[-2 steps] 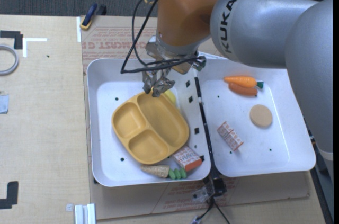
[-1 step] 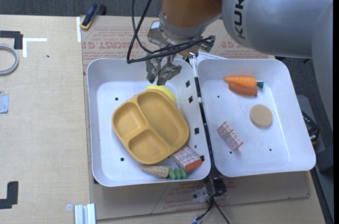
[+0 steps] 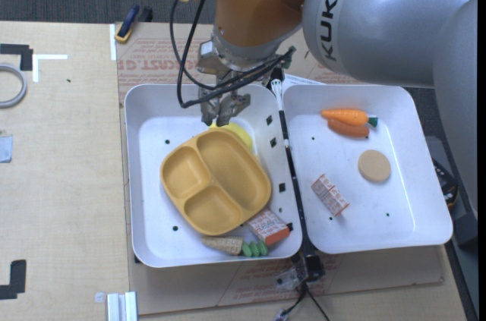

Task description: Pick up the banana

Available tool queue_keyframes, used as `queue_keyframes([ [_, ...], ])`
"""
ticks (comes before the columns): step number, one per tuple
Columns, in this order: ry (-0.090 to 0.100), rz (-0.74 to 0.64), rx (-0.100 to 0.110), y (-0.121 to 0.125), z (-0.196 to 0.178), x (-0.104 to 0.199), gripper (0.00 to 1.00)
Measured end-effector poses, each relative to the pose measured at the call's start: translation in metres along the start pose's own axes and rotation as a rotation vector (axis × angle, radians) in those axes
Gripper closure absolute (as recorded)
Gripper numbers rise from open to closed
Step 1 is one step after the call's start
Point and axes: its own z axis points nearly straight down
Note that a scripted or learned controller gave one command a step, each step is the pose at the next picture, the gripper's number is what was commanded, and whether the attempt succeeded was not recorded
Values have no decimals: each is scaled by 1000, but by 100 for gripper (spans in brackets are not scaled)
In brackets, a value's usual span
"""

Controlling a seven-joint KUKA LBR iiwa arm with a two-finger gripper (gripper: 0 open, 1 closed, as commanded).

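The gripper (image 3: 220, 114) hangs at the upper middle of the frame, above the banana (image 3: 240, 135). The banana peeks out behind the yellow divided plate (image 3: 216, 180). Whether the pincer is apart or together, I cannot tell.

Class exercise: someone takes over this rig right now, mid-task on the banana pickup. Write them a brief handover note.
Gripper: low over the left bin, at the far edge of the yellow divided plate; finger state unclear.
Banana: a yellow sliver shows behind the plate, right beside the gripper; mostly hidden.
Done: arm brought down to the banana's spot.
Left: no grasp is visible; secure the banana and lift it.
Right bin: carrot, round cookie, small packet.
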Motion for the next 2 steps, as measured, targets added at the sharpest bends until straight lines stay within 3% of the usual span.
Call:
queue_keyframes([
  [1,-1,-173,0,7,-1,-44,100],
  [2,1,-290,-3,54,-32,-7,100],
])
